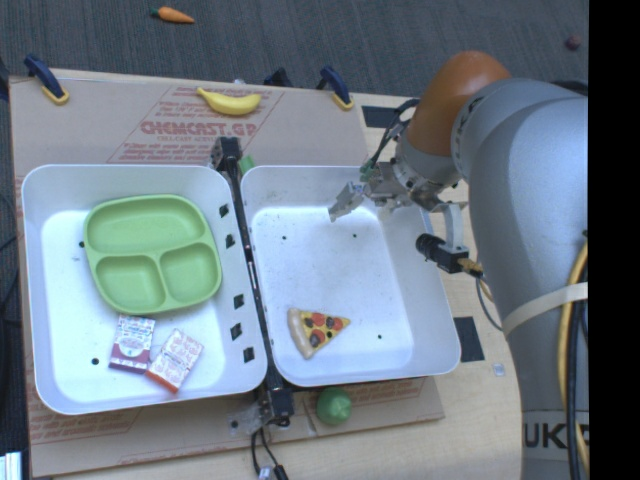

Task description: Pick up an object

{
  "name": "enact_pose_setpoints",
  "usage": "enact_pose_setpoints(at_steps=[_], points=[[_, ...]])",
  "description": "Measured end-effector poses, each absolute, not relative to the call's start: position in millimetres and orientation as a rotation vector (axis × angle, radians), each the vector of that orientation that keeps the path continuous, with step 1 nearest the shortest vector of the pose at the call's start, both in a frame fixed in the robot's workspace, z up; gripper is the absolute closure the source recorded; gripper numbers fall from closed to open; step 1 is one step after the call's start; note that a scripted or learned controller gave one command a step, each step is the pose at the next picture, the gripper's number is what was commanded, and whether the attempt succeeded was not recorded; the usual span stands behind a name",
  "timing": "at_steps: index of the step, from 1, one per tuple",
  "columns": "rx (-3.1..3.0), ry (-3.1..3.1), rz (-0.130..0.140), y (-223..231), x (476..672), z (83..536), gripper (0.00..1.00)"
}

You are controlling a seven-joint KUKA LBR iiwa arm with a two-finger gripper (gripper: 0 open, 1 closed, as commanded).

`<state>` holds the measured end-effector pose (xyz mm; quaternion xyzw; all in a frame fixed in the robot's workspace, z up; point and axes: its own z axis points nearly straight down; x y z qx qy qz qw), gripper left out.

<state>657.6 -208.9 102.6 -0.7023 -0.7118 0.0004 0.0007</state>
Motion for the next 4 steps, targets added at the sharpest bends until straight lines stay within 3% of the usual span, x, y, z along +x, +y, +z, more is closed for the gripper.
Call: enact_pose_setpoints(at_steps=[1,2,3,4], points=[[-2.212,-2.229,0.002,-174.1,631.4,123.9,0.00],[-2.209,-2.229,0.004,-108.5,575.8,121.2,0.00],[-2.214,-2.227,0.005,-135.6,598.6,91.4,0.00],[-2.213,-2.227,0.005,-172.2,521.3,91.5,0.00]])
